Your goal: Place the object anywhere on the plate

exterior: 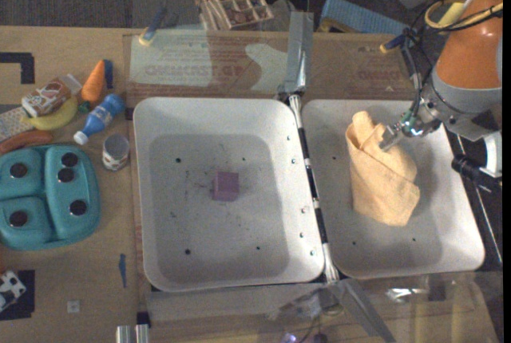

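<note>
**Teal plate waiting at left, gripper working the cloth at right**

Teal and divided into compartments, the plate [48,194] is sitting at the far left on the tabletop [72,54], outside both bins, among toy foods and a small bottle [99,118]. Next to it, the left bin [152,122] is holding a small purple block [225,185], lying flat near the middle and well apart from the arm. Further right, the right bin [459,250] is carrying a crumpled yellow cloth [385,178], which is lying on the bin floor. The gripper [394,137] is reaching in from the right and pressing at the cloth's upper edge; whether the jaws are spread or pinching fabric, I cannot tell.

Judging from this, the grasp step is in hand and the cloth is looking like the chosen object, though the block could equally be meant. The next move is calling for a firm pinch on a fold, a clean lift clear of the bin wall, then a long carry leftward across both bins to the plate.
</note>
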Robot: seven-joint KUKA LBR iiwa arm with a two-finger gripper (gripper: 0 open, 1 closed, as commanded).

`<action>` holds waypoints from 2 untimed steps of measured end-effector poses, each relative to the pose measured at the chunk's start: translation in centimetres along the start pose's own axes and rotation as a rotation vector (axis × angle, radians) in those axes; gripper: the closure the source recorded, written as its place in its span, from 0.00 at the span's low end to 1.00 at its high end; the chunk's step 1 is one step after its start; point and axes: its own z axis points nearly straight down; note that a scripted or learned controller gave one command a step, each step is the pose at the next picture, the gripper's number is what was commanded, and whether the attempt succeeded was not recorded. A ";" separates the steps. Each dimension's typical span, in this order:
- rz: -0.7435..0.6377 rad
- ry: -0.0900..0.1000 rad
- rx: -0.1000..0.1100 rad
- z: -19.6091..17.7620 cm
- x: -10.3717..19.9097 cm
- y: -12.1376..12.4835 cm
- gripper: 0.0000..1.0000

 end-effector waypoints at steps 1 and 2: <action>-0.063 0.003 0.004 4.2 6.6 -4.7 1.00; -0.015 0.001 0.002 -18.5 11.4 -7.9 1.00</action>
